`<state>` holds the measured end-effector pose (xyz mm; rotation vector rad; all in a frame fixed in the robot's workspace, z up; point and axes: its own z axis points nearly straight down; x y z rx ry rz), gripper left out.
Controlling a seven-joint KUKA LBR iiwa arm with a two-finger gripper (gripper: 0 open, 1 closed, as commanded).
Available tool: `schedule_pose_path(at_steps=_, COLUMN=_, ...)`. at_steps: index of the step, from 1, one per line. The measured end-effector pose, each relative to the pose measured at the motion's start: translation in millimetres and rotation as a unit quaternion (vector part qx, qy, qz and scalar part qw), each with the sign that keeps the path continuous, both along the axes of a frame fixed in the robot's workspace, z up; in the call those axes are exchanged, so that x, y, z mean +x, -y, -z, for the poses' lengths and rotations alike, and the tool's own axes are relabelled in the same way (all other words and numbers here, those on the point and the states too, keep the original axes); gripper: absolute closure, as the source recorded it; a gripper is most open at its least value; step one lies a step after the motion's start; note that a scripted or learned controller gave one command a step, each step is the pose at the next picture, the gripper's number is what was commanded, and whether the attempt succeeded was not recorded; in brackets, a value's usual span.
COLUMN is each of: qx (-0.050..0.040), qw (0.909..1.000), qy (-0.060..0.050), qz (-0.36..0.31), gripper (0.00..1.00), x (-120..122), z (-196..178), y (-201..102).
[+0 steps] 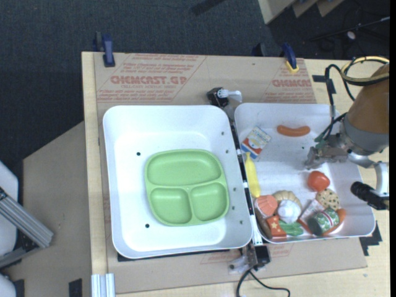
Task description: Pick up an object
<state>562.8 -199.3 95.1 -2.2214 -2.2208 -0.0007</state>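
My gripper [317, 158] hangs low inside the right bin [297, 111], near its right side. It is just above a red tomato-like toy [318, 180] and below an orange sausage [292, 129]. Nothing shows clearly held in it. A white, blue and red packet [255, 140] lies at the bin's upper left. A yellow banana-like piece [250, 173] lies along the left wall. Along the front edge are a cookie [327, 198], a bread piece [287, 197], a white ball [288, 211], a green can [323, 221] and several red and green toys.
The left bin [124, 166] holds a green divided plate [185, 186]. The grey arm with its orange band [369, 107] comes in from the right above the right bin's edge. A black clamp [218, 95] sits behind where the bins meet. Cables run at upper right.
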Motion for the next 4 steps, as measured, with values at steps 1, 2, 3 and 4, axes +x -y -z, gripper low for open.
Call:
schedule_pose_path(at_steps=1, qx=0.0002, qw=1.0, qy=0.0, qz=0.0, gripper=0.0, x=0, z=1, y=0)
schedule_pose_path(at_steps=2, qx=0.0012, qw=1.0, qy=-0.003, qz=0.0, gripper=0.0, x=-31, z=11, y=-13)
schedule_pose_path(at_steps=3, qx=-0.0002, qw=1.0, qy=0.0, qz=0.001, gripper=1.0, x=-29, z=0, y=-12)
schedule_pose_path(at_steps=4, qx=0.0006, qw=1.0, qy=0.001, qz=-0.003, gripper=1.0, x=-59, z=-93, y=-122)
